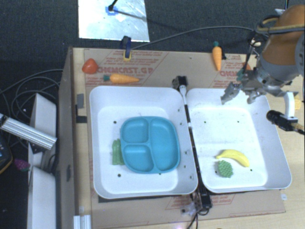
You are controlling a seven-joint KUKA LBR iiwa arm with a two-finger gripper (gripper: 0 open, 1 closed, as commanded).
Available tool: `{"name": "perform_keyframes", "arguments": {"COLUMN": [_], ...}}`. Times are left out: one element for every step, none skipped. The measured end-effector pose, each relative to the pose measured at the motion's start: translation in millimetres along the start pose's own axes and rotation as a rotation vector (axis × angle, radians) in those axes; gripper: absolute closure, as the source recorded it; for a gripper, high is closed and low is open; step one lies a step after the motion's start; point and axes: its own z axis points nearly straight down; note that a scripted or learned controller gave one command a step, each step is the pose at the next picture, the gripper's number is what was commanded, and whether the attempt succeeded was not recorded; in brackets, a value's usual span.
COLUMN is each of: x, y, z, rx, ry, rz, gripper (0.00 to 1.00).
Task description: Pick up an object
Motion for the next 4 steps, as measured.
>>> {"name": "perform_keyframes", "arguments": {"x": [0,-15,-3,-5], "y": [-57,-120,-120,-130], "z": [26,11,50,129], "rx": [0.002,0.001,0.001,-0.011], "ry": [0.0,-0.001,0.0,-0.004], "rz": [0.002,0.003,0.002,0.002], "gripper": [0.0,0.0,0.0,0.0]}}
